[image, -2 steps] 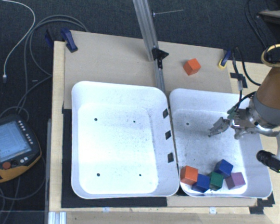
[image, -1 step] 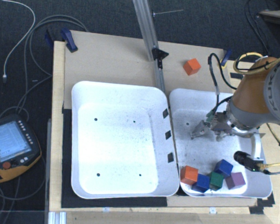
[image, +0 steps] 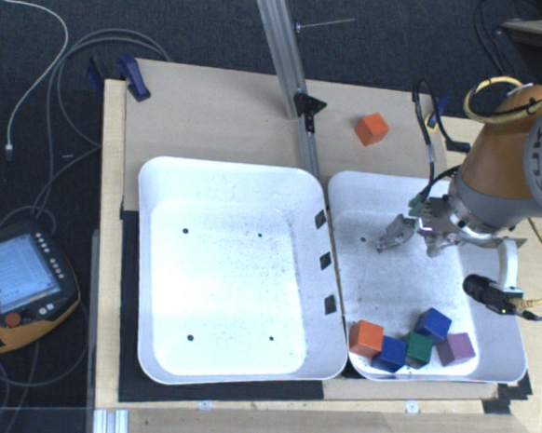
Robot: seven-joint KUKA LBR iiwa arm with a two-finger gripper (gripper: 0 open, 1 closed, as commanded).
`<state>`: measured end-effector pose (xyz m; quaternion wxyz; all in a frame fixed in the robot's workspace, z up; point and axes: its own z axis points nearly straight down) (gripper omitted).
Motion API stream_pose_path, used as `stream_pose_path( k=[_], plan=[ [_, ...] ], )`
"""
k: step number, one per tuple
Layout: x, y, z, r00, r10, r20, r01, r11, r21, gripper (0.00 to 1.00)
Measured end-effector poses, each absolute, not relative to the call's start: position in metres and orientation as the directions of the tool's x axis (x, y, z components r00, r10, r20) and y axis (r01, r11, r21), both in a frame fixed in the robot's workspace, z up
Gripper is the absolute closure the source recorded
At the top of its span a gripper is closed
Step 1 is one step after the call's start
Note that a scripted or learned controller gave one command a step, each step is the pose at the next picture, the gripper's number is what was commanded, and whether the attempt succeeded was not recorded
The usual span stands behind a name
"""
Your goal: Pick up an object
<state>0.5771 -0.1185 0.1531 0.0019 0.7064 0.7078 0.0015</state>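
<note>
The claw (image: pixel 414 236) hangs spread wide over the right bin (image: pixel 368 284), gripping nothing. The blocks (image: pixel 410 343) sit bunched well below it, at the bin's near edge; another orange block (image: pixel 372 128) lies on the bench above.

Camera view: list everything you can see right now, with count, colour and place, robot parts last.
Shallow white plastic bins: two, white, side by side on the bench.
Small cubes: five, orange, two blue, green, purple, clustered at the right bin's near edge.
Loose orange cube: one, on the bench behind the right bin.
Slanted metal pole: one, silver, behind the bins.
Handheld control pendant: one, grey and orange, on the floor at left.
Blue clamp: one, at the bench's far left corner.
Arm: one, grey and orange, over the right bin.
Pincer: one, fingers spread, nothing between them.
</note>
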Motion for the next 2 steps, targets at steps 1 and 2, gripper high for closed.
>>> stream_pose_path(
  k=[1, 2],
  plan=[
    [0.584, -0.085, 0.096, -0.003, 1.0, 0.004, 1.0, 0.003, -0.007, 0.0],
    [0.569, -0.072, 0.205, -0.002, 1.0, 0.0, 1.0, 0.002, 0.009, 0.0]
  ],
)
